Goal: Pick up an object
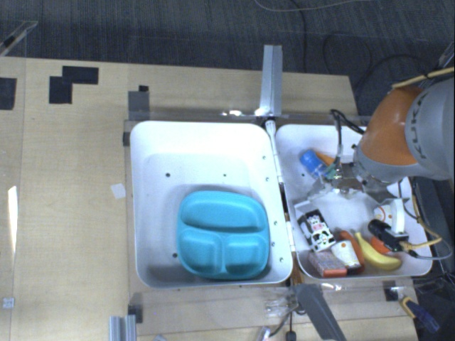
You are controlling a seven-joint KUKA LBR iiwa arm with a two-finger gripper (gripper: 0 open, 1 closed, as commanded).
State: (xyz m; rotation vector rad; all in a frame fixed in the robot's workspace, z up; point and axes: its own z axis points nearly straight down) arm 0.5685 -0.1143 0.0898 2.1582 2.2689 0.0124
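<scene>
My gripper (pixel 329 182) is low in the right bin (pixel 284 163), near its back middle, reaching in from the right. Just to its upper left lies a blue object (pixel 309 160) with an orange piece (pixel 324 158) beside it. A black-and-white box (pixel 316 230) sits in front of the gripper, apart from it. Along the bin's front lie a brown block (pixel 328 263), an orange-and-white bottle (pixel 346 251) and a yellow banana (pixel 377 255).
The left bin (pixel 153 155) holds a light-blue divided tray (pixel 224 234) at its front right. A metal post (pixel 271 84) stands behind the wall where the two bins meet. A cable (pixel 320 6) lies on the dark floor beyond.
</scene>
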